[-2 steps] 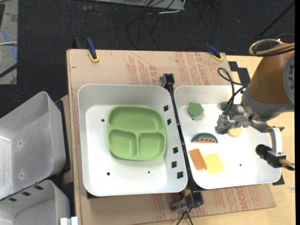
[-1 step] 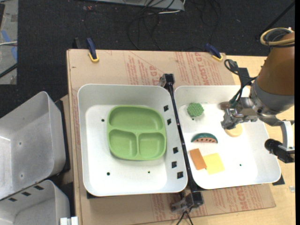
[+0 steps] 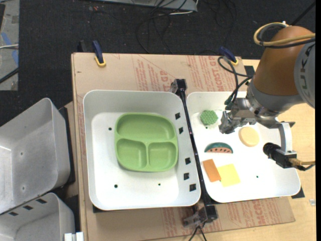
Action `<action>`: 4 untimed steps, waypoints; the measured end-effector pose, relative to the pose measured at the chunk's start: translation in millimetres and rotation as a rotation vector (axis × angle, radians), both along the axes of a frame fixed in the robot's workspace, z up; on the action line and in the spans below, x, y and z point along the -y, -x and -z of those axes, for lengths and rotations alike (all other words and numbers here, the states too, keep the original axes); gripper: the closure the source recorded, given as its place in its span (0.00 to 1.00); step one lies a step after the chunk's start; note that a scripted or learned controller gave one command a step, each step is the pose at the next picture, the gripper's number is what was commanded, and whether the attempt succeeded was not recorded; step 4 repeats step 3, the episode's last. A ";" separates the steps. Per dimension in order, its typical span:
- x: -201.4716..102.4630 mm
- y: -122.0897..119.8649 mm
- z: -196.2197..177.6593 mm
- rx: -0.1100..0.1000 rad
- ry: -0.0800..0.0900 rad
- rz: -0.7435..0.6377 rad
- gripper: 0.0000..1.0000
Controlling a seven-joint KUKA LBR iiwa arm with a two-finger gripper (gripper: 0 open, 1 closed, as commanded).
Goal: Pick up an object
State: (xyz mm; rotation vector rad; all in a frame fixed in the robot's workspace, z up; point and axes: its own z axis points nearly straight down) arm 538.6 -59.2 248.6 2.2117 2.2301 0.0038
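The gripper (image 3: 228, 124) hangs beside the green knobbly ball (image 3: 209, 117); whether its jaws are parted, I cannot tell. It looks light, probably squashy, best pinched across its middle.

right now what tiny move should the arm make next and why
Probably a short shift toward the green round piece, then down: the end effector sits just beside it in the right bin, with nothing seen between its fingers.
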 end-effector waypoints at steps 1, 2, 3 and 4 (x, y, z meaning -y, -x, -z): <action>-44.7 -30.5 -4.3 0.001 0.000 0.000 1.00; -90.7 -55.6 -8.6 0.001 0.000 0.000 1.00; -139.6 -85.9 6.1 0.000 0.000 0.001 1.00; -139.6 -85.9 6.1 0.000 0.000 0.001 1.00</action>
